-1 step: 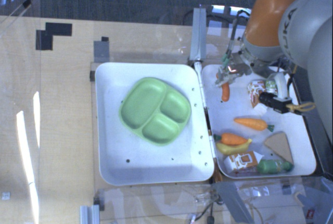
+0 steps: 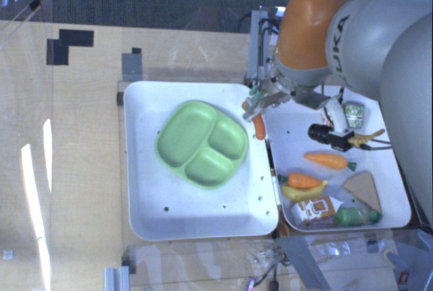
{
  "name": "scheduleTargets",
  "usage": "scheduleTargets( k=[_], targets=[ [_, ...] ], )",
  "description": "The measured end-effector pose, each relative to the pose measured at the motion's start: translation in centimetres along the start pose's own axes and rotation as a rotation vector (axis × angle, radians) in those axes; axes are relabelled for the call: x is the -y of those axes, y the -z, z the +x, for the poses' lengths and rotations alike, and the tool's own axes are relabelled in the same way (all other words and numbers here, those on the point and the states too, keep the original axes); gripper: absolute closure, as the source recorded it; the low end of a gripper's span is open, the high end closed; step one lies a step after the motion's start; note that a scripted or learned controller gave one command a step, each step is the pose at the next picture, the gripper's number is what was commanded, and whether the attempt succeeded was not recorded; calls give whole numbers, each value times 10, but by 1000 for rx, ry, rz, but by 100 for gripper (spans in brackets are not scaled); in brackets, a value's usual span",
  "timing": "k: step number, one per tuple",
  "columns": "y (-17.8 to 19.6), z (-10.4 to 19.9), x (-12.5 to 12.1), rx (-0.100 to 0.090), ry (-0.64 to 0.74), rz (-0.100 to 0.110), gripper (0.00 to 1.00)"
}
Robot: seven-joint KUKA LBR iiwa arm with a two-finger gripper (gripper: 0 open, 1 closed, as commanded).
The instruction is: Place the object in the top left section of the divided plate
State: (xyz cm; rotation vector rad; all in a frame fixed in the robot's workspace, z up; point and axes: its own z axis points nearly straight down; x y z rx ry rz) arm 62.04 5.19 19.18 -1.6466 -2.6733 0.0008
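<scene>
**What the arm covers and the edges cut**

The arm (image 2: 365,32) runs off the frame at 3 o'clock and at 12 o'clock, and it hides the right bin's (image 2: 399,215) far corner at 1 o'clock. The gripper (image 2: 259,104) covers the top of an orange-red item (image 2: 259,127); the item is too small to identify. The box's (image 2: 318,210) label is too blurred to read.
</scene>
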Motion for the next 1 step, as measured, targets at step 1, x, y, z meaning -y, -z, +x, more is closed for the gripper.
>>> scheduleTargets(
  k=[1],
  targets=[
    [0,0,0,0,-1,0,0]
  ],
)
